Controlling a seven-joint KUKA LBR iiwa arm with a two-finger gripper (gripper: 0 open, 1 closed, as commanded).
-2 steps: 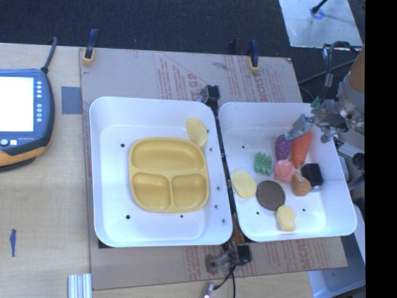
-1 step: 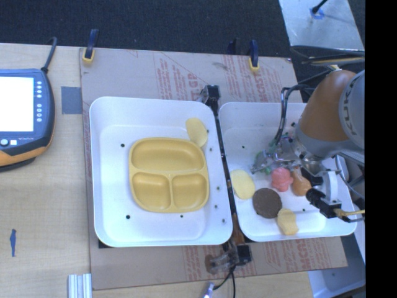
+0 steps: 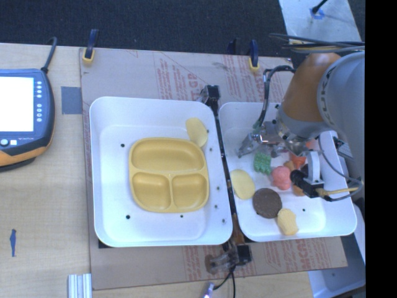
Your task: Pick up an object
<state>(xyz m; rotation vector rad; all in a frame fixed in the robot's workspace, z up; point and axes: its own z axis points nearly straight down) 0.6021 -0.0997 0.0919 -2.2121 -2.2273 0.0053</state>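
1. Nearest the viewer in the right bin [image 3: 335, 227], a small pale yellow piece [image 3: 286, 221] lies close to that bin's front wall, well below the gripper.
2. Just behind it a dark brown round disc [image 3: 267, 202] rests on the bin floor, touching or nearly touching a pale yellow oval [image 3: 242, 184] that lies by the bin's left wall.
3. A pinkish-red ball [image 3: 281, 177] sits just beyond the disc, and a small green toy [image 3: 263, 163] lies beside it, towards the left wall.
4. An orange piece [image 3: 298, 161] shows partly beside the ball, under the arm's hardware.
5. The gripper [image 3: 251, 143] hangs just beyond the green toy, above the bin's middle; its metal fingers look slightly parted with nothing visible between them, though the view is too small to be sure how wide.
6. The grey arm [image 3: 341, 85] with its orange band covers the far right part of the right bin.
7. Left of the right bin, the left bin [image 3: 105, 166] holds a yellow divided tray [image 3: 169, 172], with a pale yellow piece [image 3: 196, 131] at the tray's far right corner.
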